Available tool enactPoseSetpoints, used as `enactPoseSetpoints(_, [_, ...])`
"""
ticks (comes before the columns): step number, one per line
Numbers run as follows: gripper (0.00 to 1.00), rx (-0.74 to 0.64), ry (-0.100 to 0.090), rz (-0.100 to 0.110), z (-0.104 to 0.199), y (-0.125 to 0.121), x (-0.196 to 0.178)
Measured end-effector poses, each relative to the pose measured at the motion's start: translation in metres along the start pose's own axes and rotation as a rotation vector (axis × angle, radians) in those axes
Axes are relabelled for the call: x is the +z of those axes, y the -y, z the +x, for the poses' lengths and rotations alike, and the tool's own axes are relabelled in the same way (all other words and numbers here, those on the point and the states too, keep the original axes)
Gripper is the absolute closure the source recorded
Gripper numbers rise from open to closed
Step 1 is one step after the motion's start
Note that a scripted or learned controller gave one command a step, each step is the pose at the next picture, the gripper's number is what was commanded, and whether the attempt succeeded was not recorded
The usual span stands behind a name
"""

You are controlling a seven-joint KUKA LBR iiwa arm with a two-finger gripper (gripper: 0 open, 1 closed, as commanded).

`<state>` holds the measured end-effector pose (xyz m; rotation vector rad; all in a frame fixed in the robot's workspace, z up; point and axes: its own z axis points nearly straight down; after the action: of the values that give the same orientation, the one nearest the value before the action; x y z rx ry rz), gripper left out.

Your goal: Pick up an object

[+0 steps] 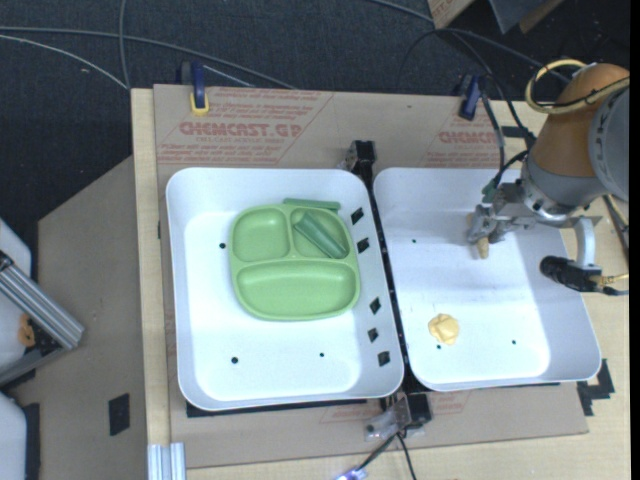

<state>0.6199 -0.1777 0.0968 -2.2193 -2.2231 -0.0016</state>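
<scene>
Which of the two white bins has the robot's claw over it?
The right bin, the one with the small yellow object in it. The gripper is above its far part. The left bin holds a green divided plate instead.

Two blue clamps (pixel 200 86) grip the bench's (pixel 260 123) far edge.

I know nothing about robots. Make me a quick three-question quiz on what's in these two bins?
1. True or false: the green divided plate lies in the left bin.
2. Which bin holds the small yellow object: A left, B right?
3. Fill in: the gripper hangs over the ___ bin, apart from the yellow object.

Key: 1 true; 2 B; 3 right.
</scene>
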Motion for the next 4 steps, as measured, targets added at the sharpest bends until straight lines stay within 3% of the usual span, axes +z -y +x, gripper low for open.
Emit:
enactPoseSetpoints(3, [1.00, 0.000, 0.003, -0.007, -0.008, 0.004, -0.174])
enactPoseSetpoints(4, [1.00, -0.003, -0.002, 0.004, 0.052, 0.015, -0.162])
